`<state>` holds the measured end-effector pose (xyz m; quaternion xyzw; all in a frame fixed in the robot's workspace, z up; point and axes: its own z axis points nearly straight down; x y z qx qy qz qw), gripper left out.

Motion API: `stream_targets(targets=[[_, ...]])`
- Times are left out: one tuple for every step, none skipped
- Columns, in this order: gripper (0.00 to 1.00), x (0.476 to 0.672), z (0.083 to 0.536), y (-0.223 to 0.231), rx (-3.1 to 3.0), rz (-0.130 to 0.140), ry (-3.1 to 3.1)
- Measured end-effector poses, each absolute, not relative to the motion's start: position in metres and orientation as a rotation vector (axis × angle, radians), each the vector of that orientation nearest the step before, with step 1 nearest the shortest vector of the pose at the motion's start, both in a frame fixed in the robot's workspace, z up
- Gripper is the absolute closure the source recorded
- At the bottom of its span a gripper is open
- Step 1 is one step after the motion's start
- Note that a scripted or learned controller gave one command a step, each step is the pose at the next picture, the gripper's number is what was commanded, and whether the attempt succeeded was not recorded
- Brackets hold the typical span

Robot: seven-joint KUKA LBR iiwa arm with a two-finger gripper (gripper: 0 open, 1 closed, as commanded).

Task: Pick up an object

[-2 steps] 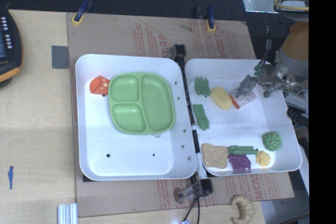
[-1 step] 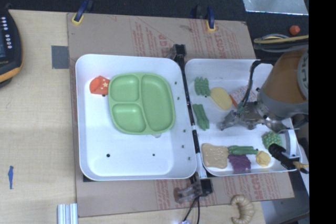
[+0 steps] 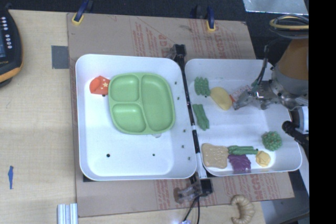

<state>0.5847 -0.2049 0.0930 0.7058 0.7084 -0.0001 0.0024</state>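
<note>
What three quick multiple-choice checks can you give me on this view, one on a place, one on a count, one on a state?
1. Where does the green three-compartment plastic plate lie?
A. in the left white bin
B. in the right white bin
C. on the cardboard outside the bins

2. How many compartments does that plate have?
A. two
B. three
C. four

3. What is the state of the small red toy?
A. lying in a plate compartment
C. held in the gripper
B. lying on the bin floor at the plate's left edge

Key: 1 A, the plate sits in the left white bin; 2 B, two ridges split it into three wells; 3 B, the toy lies outside the plate rim, far from the gripper.
</note>
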Motion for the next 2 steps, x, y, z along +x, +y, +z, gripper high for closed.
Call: stream_targets(targets=[[0.0,0.545,0.27,-0.214,2.211,0.009,2.212],[0.0,0.471,0.149,-0.19,2.23,-0.011,2.236]])
